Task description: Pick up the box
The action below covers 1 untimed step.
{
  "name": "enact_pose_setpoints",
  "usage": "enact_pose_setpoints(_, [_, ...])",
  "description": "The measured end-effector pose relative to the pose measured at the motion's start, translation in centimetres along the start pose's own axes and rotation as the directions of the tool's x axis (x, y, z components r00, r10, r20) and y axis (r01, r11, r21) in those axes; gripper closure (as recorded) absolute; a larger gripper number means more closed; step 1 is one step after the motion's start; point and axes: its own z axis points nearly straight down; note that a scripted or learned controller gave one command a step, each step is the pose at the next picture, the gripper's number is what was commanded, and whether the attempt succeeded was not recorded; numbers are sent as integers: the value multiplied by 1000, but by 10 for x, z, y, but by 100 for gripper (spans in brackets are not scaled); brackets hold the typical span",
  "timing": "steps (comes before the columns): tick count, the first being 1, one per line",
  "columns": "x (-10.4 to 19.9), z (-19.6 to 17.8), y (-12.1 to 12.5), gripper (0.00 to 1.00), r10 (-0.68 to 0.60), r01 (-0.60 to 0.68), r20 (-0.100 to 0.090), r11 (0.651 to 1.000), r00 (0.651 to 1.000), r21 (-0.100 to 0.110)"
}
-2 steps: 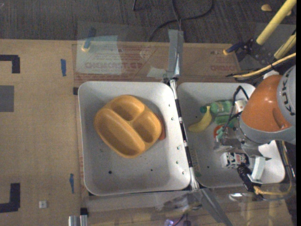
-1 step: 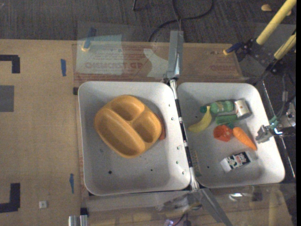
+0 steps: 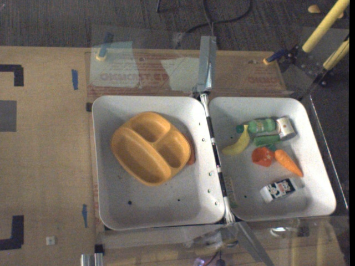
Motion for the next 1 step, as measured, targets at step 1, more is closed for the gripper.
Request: enact_pose_setpoints(1, [0, -10, 2, 100, -4, 4, 3, 1000, 1000, -2])
